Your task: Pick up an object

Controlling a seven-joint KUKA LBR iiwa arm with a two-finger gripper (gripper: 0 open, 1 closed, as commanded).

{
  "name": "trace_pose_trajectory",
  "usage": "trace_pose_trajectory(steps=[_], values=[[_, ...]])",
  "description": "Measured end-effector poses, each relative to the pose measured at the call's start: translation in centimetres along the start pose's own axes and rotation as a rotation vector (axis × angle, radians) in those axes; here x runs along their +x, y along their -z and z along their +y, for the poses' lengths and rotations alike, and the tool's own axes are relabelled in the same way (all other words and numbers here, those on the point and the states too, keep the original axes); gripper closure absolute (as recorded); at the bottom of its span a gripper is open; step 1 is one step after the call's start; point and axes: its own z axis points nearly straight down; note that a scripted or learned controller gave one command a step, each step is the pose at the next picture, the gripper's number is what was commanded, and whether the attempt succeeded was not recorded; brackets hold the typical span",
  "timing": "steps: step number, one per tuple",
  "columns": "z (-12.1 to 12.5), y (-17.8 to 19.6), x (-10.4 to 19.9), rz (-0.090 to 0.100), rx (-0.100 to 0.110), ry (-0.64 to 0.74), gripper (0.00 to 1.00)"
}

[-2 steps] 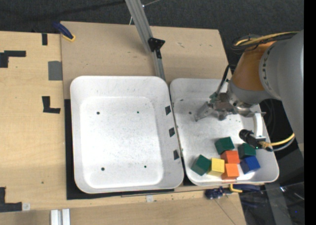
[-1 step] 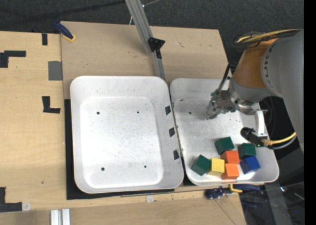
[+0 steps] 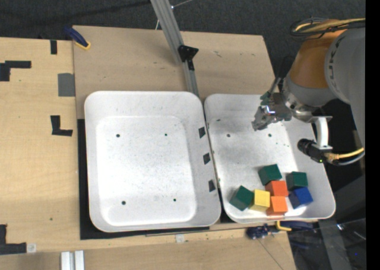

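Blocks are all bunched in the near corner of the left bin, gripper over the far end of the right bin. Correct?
Not quite. The camera view shows the blocks bunched in the near corner of the right bin, not the left one. The gripper is over that same bin's far end, as you said.

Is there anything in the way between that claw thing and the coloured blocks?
Nothing visible. The gripper hangs over the upper part of the right bin; the blocks cluster at its near end, with bare white floor between them.

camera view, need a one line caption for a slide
Gripper over the right bin's far end, colored blocks clustered at its near end.
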Motion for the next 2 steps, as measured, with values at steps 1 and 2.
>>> trace_pose_trajectory(steps=[1,2], values=[[0.1,6.3,-0.1,-0.001,0.0,-0.001,1.0],[0.2,10.4,0.0,-0.001,0.001,-0.001,1.0]])
